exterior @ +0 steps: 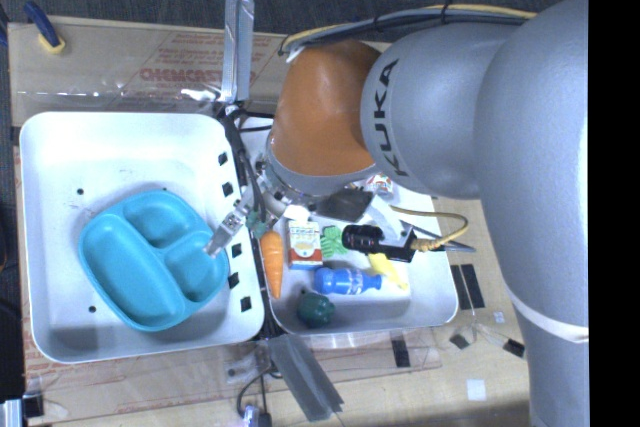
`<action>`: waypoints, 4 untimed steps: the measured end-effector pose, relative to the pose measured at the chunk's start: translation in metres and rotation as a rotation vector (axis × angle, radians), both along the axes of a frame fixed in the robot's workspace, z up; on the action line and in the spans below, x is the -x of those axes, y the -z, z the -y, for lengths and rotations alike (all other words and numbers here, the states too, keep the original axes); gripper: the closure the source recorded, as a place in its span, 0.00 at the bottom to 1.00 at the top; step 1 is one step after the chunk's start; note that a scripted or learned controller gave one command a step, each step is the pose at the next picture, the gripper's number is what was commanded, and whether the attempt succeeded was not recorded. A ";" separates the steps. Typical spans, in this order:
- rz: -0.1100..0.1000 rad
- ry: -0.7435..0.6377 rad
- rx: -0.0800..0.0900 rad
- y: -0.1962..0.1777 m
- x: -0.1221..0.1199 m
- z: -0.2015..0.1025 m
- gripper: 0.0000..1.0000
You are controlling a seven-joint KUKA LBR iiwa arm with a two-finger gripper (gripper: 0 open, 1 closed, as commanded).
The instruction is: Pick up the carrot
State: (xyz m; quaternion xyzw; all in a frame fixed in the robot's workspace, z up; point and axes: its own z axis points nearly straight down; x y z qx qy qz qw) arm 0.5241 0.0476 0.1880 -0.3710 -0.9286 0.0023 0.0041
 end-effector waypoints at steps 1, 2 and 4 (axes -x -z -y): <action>0.002 -0.101 0.000 0.055 -0.033 -0.061 0.00; 0.004 0.053 0.000 -0.001 -0.048 0.022 0.00; -0.006 -0.231 -0.001 0.061 -0.030 -0.052 1.00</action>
